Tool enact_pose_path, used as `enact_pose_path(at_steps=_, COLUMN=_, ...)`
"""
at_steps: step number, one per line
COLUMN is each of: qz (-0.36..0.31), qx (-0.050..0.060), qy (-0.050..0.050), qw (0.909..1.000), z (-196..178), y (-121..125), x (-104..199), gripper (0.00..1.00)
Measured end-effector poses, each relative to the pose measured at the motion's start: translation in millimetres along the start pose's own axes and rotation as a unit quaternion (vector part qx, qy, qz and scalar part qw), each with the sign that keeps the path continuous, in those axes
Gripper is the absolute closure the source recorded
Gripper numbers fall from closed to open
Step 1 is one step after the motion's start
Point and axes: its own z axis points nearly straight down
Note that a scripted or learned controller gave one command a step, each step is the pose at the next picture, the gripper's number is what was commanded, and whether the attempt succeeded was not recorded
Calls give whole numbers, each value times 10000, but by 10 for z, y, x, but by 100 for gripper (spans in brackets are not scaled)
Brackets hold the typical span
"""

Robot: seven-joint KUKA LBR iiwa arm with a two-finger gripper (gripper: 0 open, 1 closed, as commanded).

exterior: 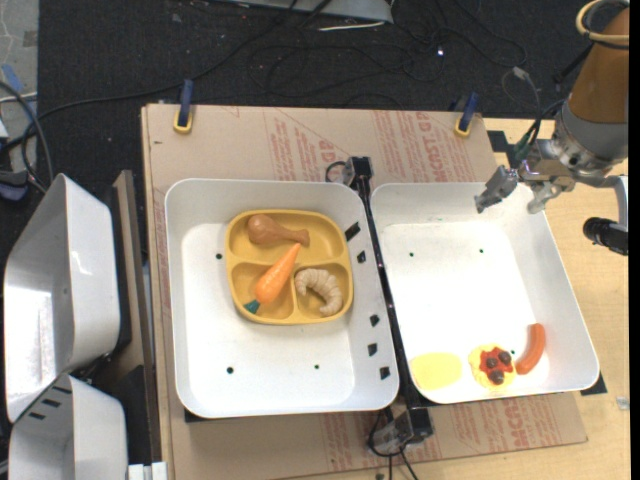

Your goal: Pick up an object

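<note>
My gripper (519, 194) hangs over the far right corner of the right bin (470, 298), its two fingers spread apart and open with nothing between them. Along the right bin's near edge lie a flat yellow piece (436, 370), a small red and yellow pizza-like piece (493, 362) and an orange sausage (531, 348). In the left bin (200, 358) a yellow divided plate (240, 290) carries a chicken drumstick (277, 231), a carrot (278, 274) and a pale shrimp (320, 289).
Two clamps (183, 118) (465, 120) hold the cardboard board at the far edge. White containers (55, 278) stand left of the bench. Cables run across the dark floor behind.
</note>
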Motion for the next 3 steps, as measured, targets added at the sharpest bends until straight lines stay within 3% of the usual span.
enact_pose_path(at_steps=1, qz=-17, qx=-73, qy=-16, qw=10000, z=-94, y=29, x=9, gripper=0)
enact_pose_path(at_steps=3, qz=-7, qx=-52, qy=-13, qw=10000, z=935, y=72, x=52, gripper=0)
